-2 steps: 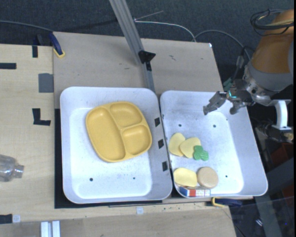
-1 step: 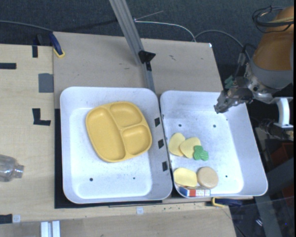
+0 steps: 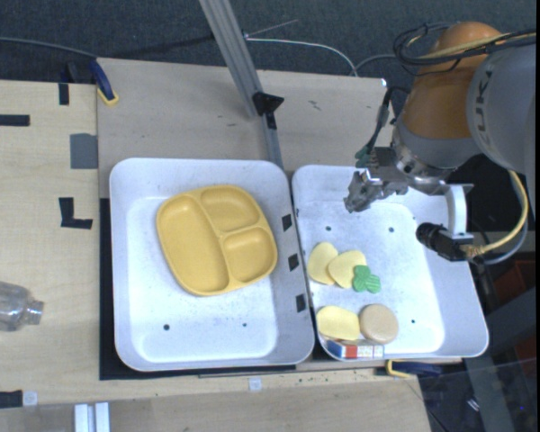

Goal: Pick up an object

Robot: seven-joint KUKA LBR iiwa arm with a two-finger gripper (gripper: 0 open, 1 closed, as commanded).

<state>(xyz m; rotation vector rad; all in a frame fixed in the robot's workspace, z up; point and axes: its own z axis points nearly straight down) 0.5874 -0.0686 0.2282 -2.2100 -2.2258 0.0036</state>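
Two bins before you: yellow divided plate left; gripper, state unclear, above right bin with toy foods

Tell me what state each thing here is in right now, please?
Yellow plate: lying flat in the left bin, right way up, nothing in its compartments.
Yellow pieces: loose in the right bin, overlapping.
Green piece: resting on a yellow piece.
Tan round piece: at the bin's front edge.
Gripper: above the right bin's back, holding nothing visible.
Clear bottle: on its side on the bench.
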